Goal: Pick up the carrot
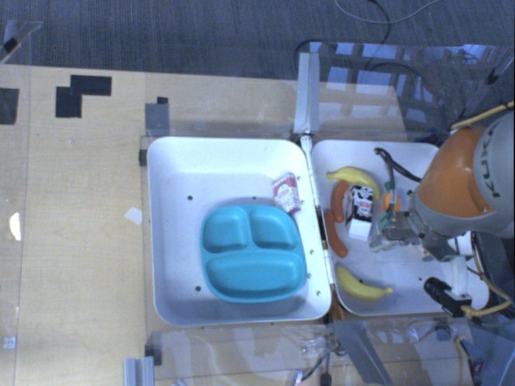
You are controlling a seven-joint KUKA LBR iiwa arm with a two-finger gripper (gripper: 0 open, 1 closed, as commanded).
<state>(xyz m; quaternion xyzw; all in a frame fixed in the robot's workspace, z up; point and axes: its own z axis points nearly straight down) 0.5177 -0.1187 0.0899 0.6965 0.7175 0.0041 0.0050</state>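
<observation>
White plastic forms the two shallow bins that sit side by side on the pale wooden bench (pixel 80 240). The left bin (pixel 173 296) holds a blue divided tray (pixel 253 253) with three compartments, lying near the bin's middle, and a small red-and-white packet (pixel 286 193) resting just above the tray, close to the wall shared with the other bin.

The right bin (pixel 402 300) holds the food items. A yellow banana (pixel 352 176) lies near the top, and a second banana (pixel 360 284) lies near the bottom edge. Between them, along the left side of this bin, runs a long reddish-orange sausage-shaped item (pixel 338 219). Just to its right stands a small black-and-white carton (pixel 360 210).

The carrot (pixel 388 201) shows as a thin orange sliver right of the carton, partly hidden by the wrist hardware.

The grey arm (pixel 451 183), with its orange band, reaches in from the right and hangs over the right bin. Its gripper (pixel 385 233) sits low, just beside the carton and the carrot; whether it is open or closed cannot be told from this angle.
</observation>
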